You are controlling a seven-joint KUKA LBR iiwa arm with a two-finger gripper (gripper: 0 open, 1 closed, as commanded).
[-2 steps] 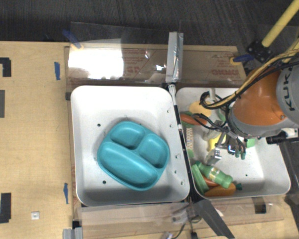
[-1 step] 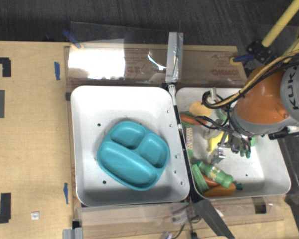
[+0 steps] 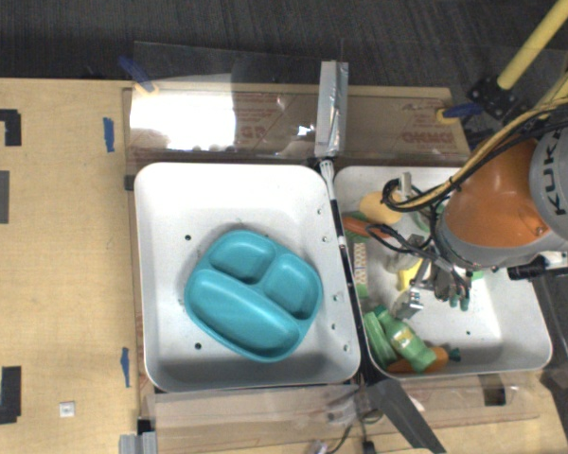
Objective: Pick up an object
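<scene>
Item 1, the table (image 3: 47,282): plain wood-coloured top, seen from my remote station looking down at a slant, with black angle marks and bits of blue tape along its left part.

Item 2, left bin (image 3: 161,206): shallow, white, rounded corners. It holds one teal divided plate (image 3: 254,293), three compartments, lying flat near the middle and turned at an angle to the bin walls.

Item 3, right bin (image 3: 525,334): same make, set just beside the left bin, their rims meeting along a centre seam. I count a cluster of small things along its left wall: a green bottle-shaped object (image 3: 402,340) near the front-left corner, an orange piece (image 3: 440,354) touching its front end, a yellow object (image 3: 379,204) toward the back, and other small pieces I cannot make out.

Item 4, the arm (image 3: 492,206): grey with an orange band, entering from the right, hung with yellow and black cables, over the right bin.

Item 5, the hand (image 3: 434,287): low over the middle of the right bin, just right of the cluster and behind the green bottle-shaped object. I cannot tell its state; the wrist and cables blur the view.
</scene>
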